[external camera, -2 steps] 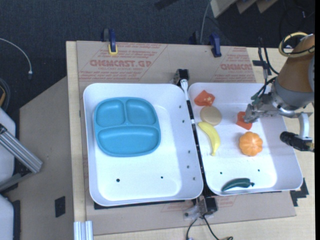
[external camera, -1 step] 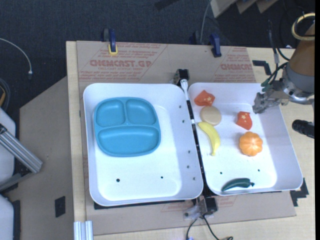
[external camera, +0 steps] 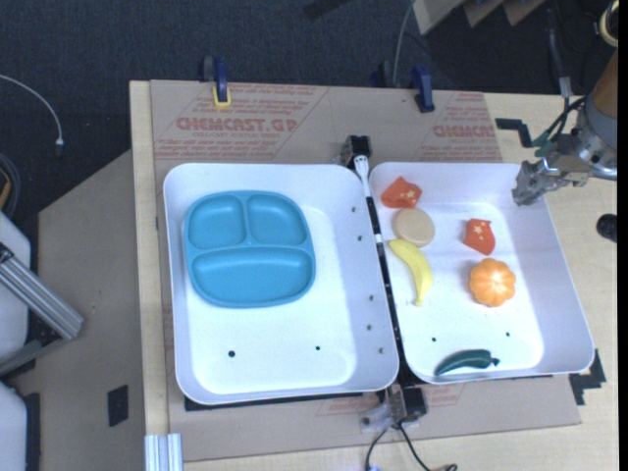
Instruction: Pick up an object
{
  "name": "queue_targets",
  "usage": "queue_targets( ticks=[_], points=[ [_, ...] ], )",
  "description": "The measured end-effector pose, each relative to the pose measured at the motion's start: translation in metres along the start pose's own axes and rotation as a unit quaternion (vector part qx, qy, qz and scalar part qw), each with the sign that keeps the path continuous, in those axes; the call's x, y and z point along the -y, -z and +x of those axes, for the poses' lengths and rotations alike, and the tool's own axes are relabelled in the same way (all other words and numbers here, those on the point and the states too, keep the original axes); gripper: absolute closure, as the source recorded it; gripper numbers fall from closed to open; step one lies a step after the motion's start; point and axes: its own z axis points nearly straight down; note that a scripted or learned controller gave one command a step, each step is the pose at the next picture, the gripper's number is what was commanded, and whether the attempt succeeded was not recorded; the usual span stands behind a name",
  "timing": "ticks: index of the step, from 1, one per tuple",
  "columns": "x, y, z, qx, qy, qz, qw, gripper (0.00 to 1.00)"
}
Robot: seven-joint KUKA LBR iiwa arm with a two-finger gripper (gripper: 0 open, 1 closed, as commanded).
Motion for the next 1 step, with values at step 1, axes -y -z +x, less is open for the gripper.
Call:
queue_targets(
  ticks=[1],
  points=[
    [-0.0016, 0.0442, -0.0005, 0.0, 0.0, 0.0, 1.0, 1.0]
  ],
)
